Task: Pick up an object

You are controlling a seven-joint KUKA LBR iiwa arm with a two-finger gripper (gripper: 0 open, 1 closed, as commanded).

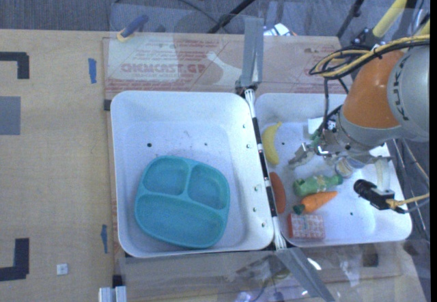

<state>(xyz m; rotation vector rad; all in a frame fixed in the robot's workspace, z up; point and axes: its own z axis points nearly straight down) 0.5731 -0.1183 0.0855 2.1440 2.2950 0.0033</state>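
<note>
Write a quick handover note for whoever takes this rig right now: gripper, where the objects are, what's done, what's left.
Gripper: low over the right bin, between the banana and the green item; grip state unclear.
Objects: banana, red sausage, green item, carrot and pink packet all lie in the right bin. The teal divided plate lies in the left bin.
Done: nothing looks picked up yet.
Left: grasp one object and lift it.

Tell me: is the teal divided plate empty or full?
Empty. The teal plate shows three bare compartments; the banana and carrot lie in the other bin.
</note>
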